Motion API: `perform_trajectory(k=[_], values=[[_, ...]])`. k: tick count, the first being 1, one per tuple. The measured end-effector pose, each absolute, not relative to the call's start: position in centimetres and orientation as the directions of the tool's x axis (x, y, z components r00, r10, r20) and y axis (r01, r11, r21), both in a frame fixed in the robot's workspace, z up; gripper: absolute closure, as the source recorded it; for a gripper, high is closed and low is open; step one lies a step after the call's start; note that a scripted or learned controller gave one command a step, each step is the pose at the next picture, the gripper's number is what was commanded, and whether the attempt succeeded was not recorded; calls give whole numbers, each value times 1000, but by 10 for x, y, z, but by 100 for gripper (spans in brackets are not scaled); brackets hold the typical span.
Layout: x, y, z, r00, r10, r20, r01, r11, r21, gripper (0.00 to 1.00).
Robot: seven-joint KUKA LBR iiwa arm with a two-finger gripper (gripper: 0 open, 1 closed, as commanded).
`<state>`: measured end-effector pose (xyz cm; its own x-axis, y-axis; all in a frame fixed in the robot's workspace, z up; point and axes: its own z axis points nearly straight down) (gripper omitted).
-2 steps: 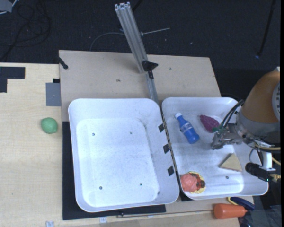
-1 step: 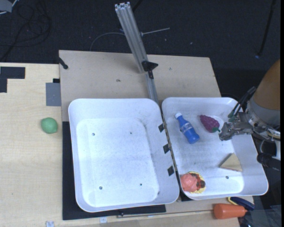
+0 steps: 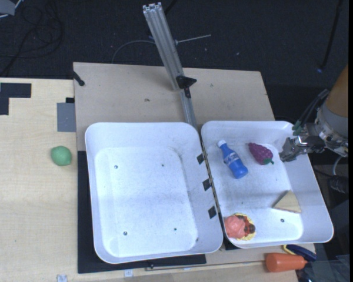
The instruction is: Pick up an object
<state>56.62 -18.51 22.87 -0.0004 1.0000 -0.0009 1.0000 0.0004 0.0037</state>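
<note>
— While I watch from the overhead camera, where do you see the hand (image 3: 289, 148)?

— I see it at the right edge of the right bin (image 3: 317, 184), near that bin's far right corner, reaching in from the right. It is dark and small from here, so I cannot tell how it is set or whether it has hold of anything.

— What lies in that bin?

— I count four things. A blue bottle (image 3: 232, 159) with a white cap lies tilted near the far left part, close to the divide between the bins. A purple fruit (image 3: 260, 152), like a bunch of grapes, sits just right of the bottle and just left of the hand; I cannot say whether they touch. A tan wedge (image 3: 288, 202) lies toward the right edge, nearer the front. An orange and red lump (image 3: 240, 226) rests in the near left corner.

— And the left bin (image 3: 100, 157)?

— It sits beside the right one, their edges meeting at three black clips.

— Anything on the worktop (image 3: 23, 187) itself?

— A green ball (image 3: 61, 155) lies on the light wood, left of the left bin and apart from it. An orange thing (image 3: 285, 262) lies at the front edge, just below the right bin's near right corner. A metal rail (image 3: 167, 49) slants away from the far side of the bins.
</note>
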Motion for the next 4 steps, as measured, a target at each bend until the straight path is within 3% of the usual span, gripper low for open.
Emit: perform_trajectory(k=[1,4], values=[[567,-186,281,0,1000,-1,1000,0,4,100],[531,-47,242,-3,1000,1,1000,3,-2,100]])
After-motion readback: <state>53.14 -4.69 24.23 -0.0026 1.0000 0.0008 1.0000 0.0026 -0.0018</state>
